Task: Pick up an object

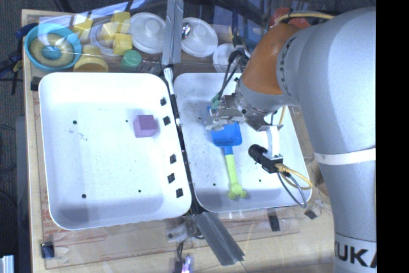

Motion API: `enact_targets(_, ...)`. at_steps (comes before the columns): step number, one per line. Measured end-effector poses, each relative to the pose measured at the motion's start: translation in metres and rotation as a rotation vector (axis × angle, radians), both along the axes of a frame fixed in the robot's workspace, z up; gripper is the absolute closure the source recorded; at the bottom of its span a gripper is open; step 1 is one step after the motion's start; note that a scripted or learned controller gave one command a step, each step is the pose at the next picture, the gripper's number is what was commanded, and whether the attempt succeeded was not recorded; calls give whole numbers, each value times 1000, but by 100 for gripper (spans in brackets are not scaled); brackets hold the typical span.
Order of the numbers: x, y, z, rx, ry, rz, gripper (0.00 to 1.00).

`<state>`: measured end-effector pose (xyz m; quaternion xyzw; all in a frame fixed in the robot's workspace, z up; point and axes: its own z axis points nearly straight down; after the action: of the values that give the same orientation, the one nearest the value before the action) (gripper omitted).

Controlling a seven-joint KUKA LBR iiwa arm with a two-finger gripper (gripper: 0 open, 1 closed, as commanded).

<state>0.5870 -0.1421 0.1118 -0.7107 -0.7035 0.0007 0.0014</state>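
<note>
Blue-headed toy brush (228, 153), with a lime-green handle running down toward the near wall, lies in the right bin (291, 198), its blue head up near the middle of the bin and its handle end resting close to the front rim. Directly above the blue head sits the pincer (222, 115), a cluster of metal parts low over the bin floor; its tips seem to be just at the top edge of the blue head, but whether they are spread or pressed together I cannot tell, and no part of the brush shows plainly between them. The grey arm (332, 86), with its orange band (265, 64) above the wrist, reaches in from the right and covers much of that bin's far right corner. A black cable end with yellow wire (271, 162) hangs beside the handle. In the left bin (57, 195) a small purple block (146, 125) rests alone, near the middle and toward the far side. Behind both bins, on the surface (38, 227), stand yellow cups (118, 32), white lids (148, 32) and a blue bowl (52, 48).
</note>
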Motion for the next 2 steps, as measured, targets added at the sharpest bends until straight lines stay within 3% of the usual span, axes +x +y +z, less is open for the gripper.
enact_targets(1, 0, 0, 0, 0, 0, 1, 0)
enact_targets(2, 7, -10, -20, 0, -1, 57, 0)
